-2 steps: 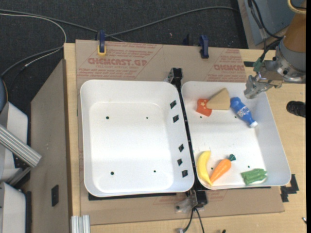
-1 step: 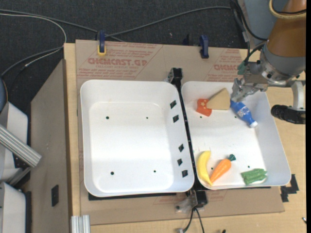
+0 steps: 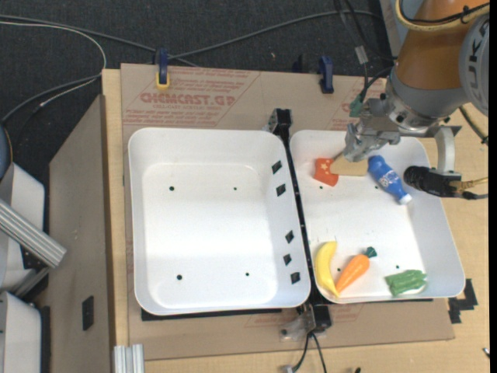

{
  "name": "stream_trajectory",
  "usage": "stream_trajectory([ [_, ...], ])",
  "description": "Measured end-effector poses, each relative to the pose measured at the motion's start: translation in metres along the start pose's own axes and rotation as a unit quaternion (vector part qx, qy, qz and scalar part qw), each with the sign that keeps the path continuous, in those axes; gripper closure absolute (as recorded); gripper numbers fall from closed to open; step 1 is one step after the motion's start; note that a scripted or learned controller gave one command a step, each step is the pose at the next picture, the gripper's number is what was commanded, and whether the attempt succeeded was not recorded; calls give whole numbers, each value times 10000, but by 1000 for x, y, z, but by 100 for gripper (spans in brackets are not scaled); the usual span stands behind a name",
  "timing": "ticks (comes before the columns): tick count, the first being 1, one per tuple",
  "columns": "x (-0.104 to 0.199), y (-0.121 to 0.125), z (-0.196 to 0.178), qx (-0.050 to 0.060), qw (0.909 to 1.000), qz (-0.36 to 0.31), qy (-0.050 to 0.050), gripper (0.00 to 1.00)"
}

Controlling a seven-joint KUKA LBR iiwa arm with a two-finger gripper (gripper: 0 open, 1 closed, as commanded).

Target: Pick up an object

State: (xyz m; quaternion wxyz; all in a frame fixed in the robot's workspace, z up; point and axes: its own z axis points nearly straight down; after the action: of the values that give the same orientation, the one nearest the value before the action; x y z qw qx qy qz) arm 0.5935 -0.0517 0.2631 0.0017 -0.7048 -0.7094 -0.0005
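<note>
The right bin (image 3: 419,231) holds several toys. An orange-red block (image 3: 326,172) lies near its far left corner, with a flat tan piece beside it. A blue bottle (image 3: 387,178) lies at the far right. A yellow banana (image 3: 325,265), an orange carrot (image 3: 353,271) and a green piece (image 3: 406,282) lie along the near edge. My gripper (image 3: 358,148) hangs low over the far part of this bin, between the block and the bottle, just right of the block. Nothing shows between its fingers.
The left bin (image 3: 155,208) stands beside the right one, with a black divider strip (image 3: 289,200) between them. A black camera unit (image 3: 431,179) hangs off the arm at the right. Clamps (image 3: 162,68) and cables lie at the bench's far edge.
</note>
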Motion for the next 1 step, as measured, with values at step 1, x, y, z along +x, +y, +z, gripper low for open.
stream_trajectory([
  [1,54,-13,14,12,10000,1,-1,100],
])
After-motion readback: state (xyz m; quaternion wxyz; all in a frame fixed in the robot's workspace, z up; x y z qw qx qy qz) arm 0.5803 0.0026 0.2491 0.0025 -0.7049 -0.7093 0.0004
